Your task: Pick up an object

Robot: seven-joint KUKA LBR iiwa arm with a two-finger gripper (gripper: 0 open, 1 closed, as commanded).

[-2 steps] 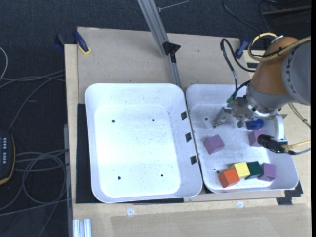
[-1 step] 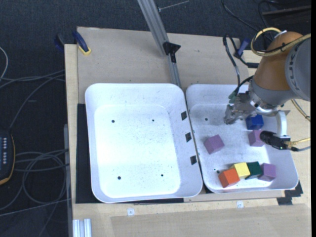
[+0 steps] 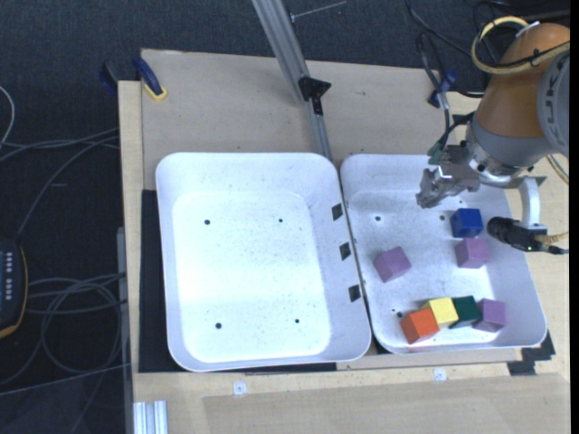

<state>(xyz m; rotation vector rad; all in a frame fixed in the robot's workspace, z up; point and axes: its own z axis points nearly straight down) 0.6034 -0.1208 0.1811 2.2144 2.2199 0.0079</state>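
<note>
From above, two white bins sit side by side on a wooden bench (image 3: 226, 107). The left bin (image 3: 181, 188) has only little dark dots on its floor. The right bin (image 3: 362, 174) holds the blocks. The grey arm (image 3: 520, 98) with its orange band comes in from the right, and its gripper (image 3: 434, 191) hangs over the far part of the right bin. I cannot tell how the gripper is set, and no block can be seen in it. A blue block (image 3: 467, 222) lies just beside the gripper, on the side near the arm. A purple block (image 3: 472, 252) sits close to the blue one, nearer the front. Another purple block (image 3: 392, 263) lies by itself near the middle of the bin. Along the front wall, four blocks sit in a row and look like they touch: an orange block (image 3: 419, 325), a yellow block (image 3: 442, 311), a green block (image 3: 466, 310) and a small purple block (image 3: 492, 313). A grey metal pole (image 3: 285, 48) slants over the bench behind the bins. Cables (image 3: 63, 278) lie on the dark floor to the left.
</note>
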